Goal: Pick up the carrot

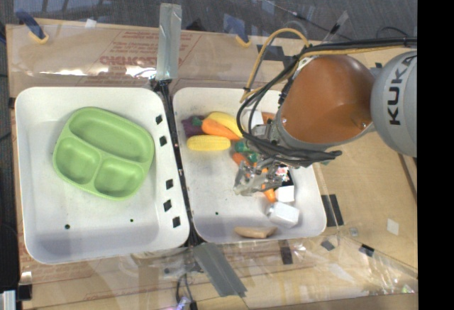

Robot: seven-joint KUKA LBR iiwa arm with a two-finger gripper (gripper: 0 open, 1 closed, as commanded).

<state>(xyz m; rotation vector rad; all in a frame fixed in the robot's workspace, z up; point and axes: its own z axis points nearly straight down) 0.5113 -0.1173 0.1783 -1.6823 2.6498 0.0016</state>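
Note:
The carrot (221, 130) is an orange piece lying in the right bin (213, 220), at its upper left, wedged between two yellow toy foods. A green bit (244, 147) sits at its right end. My gripper (254, 178) is down in the middle of the same bin, below and to the right of the carrot and apart from it. The orange-banded wrist (326, 99) covers the bin's upper right part. A small orange piece (269, 195) lies right beside the gripper's tip; I cannot make out what it is.
The left bin (42, 230) holds a green divided plate (105, 152). In the right bin lie a yellow corn-like piece (208, 143), a purple item (193, 123), two white blocks (284, 214) and a tan piece (255, 233) near the front wall. Cables loop above the wrist.

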